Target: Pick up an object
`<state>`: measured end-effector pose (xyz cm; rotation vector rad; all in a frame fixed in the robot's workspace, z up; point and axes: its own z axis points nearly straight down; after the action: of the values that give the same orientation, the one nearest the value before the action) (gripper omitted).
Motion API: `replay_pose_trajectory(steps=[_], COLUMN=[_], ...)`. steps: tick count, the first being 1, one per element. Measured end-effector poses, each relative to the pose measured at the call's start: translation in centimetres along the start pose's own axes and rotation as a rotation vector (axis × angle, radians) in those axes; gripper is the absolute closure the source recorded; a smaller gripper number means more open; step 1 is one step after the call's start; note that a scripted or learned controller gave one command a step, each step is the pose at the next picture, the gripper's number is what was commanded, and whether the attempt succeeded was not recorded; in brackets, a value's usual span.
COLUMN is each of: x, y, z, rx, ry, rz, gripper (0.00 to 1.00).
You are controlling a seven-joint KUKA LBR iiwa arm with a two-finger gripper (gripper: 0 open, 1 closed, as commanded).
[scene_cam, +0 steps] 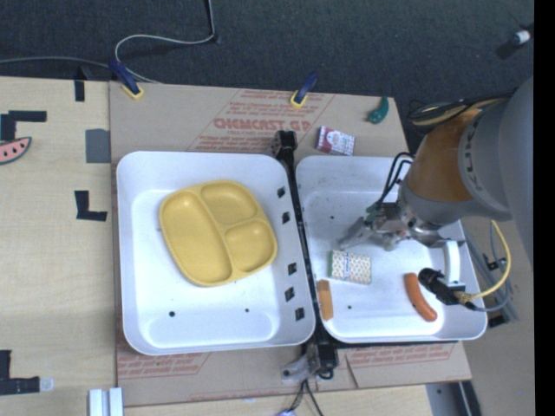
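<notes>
Nothing lifted yet: end effector [357, 230] low in right bin [381, 323], just above packet [351, 267]; finger spread impossible to tell.

The arm [486, 159] runs out of the picture at the right edge, so its upper part is cut off. The gripper [357, 232] is blurred, and its fingers cannot be made out against the right bin [347, 319]. The print on the small patterned packet [350, 267] is too small to read. The arm's wrist covers part of the bin's right wall. A cable [208, 7] leaves at the top edge.
</notes>
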<state>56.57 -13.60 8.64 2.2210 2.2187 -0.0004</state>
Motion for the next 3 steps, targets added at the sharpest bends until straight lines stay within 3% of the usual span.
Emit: replay_pose_trajectory(steps=[1, 2, 3], x=[-1.96, -1.95, -1.95], y=[6.94, 6.95, 6.93], z=[-0.01, -1.0, -0.97], rx=[-0.005, -0.004, -0.004], ry=[-0.001, -0.002, -0.002], rz=[-0.003, -0.005, -0.005], gripper=[0.0, 1.0, 0.0])
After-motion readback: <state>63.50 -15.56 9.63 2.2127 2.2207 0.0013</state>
